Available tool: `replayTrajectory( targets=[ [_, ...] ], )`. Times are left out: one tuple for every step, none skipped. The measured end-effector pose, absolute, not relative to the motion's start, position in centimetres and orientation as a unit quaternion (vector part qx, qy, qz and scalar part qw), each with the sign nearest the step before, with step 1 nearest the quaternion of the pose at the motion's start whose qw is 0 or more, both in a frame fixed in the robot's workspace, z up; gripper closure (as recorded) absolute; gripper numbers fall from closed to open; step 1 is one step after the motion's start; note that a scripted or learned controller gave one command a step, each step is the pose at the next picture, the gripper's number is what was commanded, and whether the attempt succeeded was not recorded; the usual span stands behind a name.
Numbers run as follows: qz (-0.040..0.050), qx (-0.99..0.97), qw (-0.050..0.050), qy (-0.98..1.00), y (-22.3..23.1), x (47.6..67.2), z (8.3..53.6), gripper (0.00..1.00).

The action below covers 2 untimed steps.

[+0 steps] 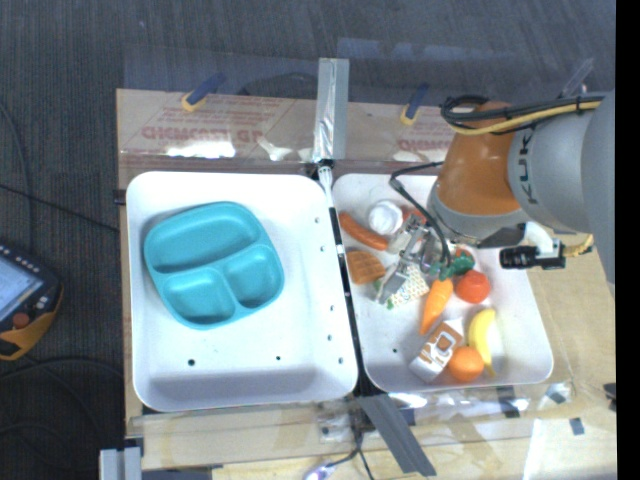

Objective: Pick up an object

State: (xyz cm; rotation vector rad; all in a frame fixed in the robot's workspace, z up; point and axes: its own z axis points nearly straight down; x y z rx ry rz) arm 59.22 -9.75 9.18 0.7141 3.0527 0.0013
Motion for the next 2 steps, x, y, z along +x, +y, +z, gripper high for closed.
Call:
replayTrajectory(
  targets=[
    [0.0000,0.191,0.009,0.982,-10.6,56.1,9.1,0.00],
    [-0.0002,0.224,0.008,0.975,-11.4,48.8,9.1,0.00]
  ],
)
